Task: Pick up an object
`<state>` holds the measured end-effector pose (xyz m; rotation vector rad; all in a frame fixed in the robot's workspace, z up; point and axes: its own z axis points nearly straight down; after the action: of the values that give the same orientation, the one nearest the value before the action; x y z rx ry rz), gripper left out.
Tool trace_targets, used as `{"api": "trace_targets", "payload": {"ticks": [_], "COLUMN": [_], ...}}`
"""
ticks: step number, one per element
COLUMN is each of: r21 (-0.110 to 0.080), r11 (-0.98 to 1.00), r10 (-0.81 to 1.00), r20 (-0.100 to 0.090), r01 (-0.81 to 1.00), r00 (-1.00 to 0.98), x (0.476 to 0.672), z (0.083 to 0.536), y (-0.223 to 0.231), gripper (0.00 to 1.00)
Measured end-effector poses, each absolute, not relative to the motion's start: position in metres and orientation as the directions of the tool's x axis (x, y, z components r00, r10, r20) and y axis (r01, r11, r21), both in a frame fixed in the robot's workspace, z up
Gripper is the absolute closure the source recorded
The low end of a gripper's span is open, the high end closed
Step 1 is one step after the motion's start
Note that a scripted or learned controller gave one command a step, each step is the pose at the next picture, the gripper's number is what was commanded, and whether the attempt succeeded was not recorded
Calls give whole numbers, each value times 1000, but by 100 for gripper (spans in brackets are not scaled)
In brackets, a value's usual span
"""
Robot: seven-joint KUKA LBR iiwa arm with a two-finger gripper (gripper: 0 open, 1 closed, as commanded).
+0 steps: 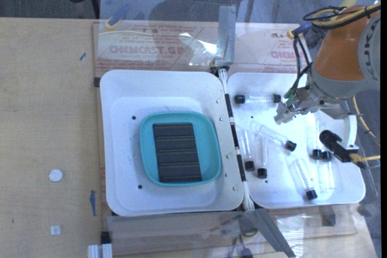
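Note:
Several clear plastic tubes with black caps lie scattered in the right white bin (344, 190). One tube (257, 97) lies across the bin's far side. Another tube (271, 135) lies slanted near the middle. Two more tubes (253, 151) rest side by side against the left wall, and a further tube (300, 177) lies near the front. My gripper (285, 113) hangs low over the far middle of this bin, between the far tube and the slanted one. Nothing shows between its tips.
The left white bin (121, 190) holds a teal tray (148, 130) with a dark ribbed insert (176, 152). A black part (334, 143) of the arm's gear hangs over the right bin's right side. Cables (302, 39) run along the arm. Clear sheeting (157, 45) lies behind the bins.

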<state>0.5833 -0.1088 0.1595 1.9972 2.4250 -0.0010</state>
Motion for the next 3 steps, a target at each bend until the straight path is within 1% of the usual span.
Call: {"api": "trace_targets", "payload": {"ticks": [1, 2, 3], "r21": [0, 6, 6], "r11": [192, 208, 208], "r10": [981, 978, 978], "r20": [0, -2, -2], "r01": [981, 978, 978], "r00": [-192, -208, -208], "x": [583, 603, 603], "z": [160, 88, 88], "y": [-109, -120, -120], "gripper": [0, 0, 0]}}
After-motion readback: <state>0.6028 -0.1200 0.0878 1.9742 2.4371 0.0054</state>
